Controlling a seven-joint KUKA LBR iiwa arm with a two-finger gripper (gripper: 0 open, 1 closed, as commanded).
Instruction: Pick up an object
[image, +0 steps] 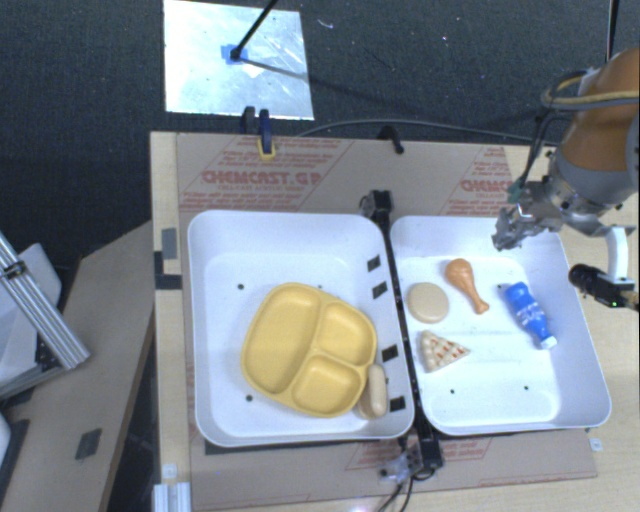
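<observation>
The right bin (575, 395) holds a brown chicken drumstick (467, 282), a round beige cookie (428, 301), a pizza slice (441, 351) and a blue bottle (527, 312) lying on its side. My gripper (508, 231) hangs over the bin's far right corner, above and to the right of the drumstick, with nothing seen between its fingers. The grey wrist and orange band rise behind it at the upper right.
The left bin (215, 300) holds a yellow compartment tray (308, 348) with a small bread roll (375, 391) at its right edge. A black divider runs between the bins. A cable lies across the cardboard behind them.
</observation>
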